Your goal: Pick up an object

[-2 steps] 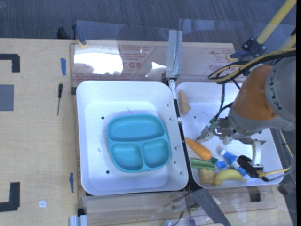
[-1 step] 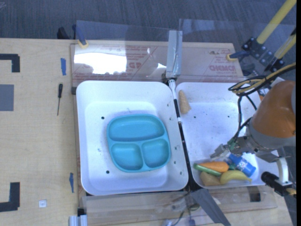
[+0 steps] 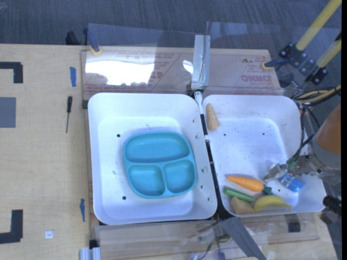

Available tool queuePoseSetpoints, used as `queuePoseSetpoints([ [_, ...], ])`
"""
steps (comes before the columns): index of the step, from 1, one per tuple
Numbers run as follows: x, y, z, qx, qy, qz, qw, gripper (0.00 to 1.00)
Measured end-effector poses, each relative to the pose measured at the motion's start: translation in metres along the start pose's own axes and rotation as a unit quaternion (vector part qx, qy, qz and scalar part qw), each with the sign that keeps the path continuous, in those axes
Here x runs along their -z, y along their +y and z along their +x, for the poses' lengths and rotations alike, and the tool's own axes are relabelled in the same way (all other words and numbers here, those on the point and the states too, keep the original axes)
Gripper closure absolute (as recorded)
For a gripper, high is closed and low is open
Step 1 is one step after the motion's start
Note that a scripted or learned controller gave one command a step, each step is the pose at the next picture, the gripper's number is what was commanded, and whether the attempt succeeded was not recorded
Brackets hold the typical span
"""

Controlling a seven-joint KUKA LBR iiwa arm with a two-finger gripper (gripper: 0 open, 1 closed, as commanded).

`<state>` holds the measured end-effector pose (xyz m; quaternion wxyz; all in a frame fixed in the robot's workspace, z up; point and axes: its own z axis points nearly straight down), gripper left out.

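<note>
Sitting at about 4 o'clock in the right shallow white plastic bin (image 3: 238, 110), the metal two-finger pincer (image 3: 277, 172) hangs low over the bin floor, and honestly I can't tell if it's clenched or released from this angle. Right by it, at roughly 5 o'clock, there's a small blue and clear plastic item (image 3: 293, 184). The toy food is bunched along the 6 o'clock edge: an orange plastic carrot (image 3: 245, 183), a green stick-shaped piece (image 3: 237, 193) just under it, a brownish potato-like lump (image 3: 242, 205) and a yellow banana (image 3: 271, 202). A tan bread-like piece (image 3: 212, 117) lies up at 11 o'clock. The left white bin (image 3: 103, 145) holds a turquoise three-section plate (image 3: 159, 163).
</note>
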<state>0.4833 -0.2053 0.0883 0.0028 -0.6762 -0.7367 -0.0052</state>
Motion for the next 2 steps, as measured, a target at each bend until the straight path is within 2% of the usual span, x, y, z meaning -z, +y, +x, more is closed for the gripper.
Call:
queuePoseSetpoints([
  [1, 0.01, 0.001, -0.003, -0.001, -0.005, -0.003, 1.0, 1.0],
  [2, 0.102, 0.035, 0.04, -0.051, -0.006, -0.002, 0.9987, 1.0],
])
